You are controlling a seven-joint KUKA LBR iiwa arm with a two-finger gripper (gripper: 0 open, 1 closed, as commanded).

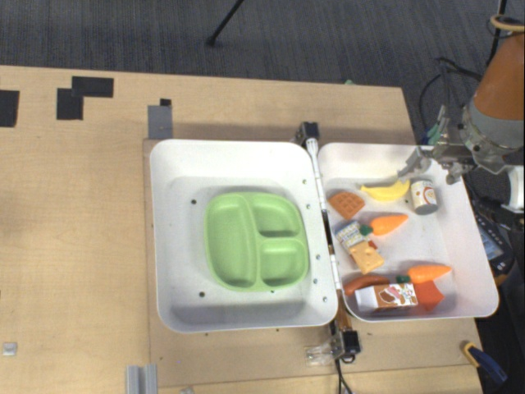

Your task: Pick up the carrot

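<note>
carrot (pixel 387 224) lying mid right bin (pixel 484 290), green top toward the divider, untouched. nearer the front: juice carton (pixel 397 296), second carrot (pixel 429 273), sausage (pixel 361 283). just left of the carrot: cracker (pixel 367 258) and small packet (pixel 349 234). farther back: waffle (pixel 346 203), banana (pixel 386 190), can (pixel 423 196). green divided plate (pixel 255 240) in left bin (pixel 168 220). at the back edge, hand (pixel 433 161) above the rim, holding nothing visible; openness impossible to tell.

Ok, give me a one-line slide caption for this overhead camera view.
Gripper poised over right bin near banana; carrot lies untouched among toy foods; green tray in left bin.
</note>
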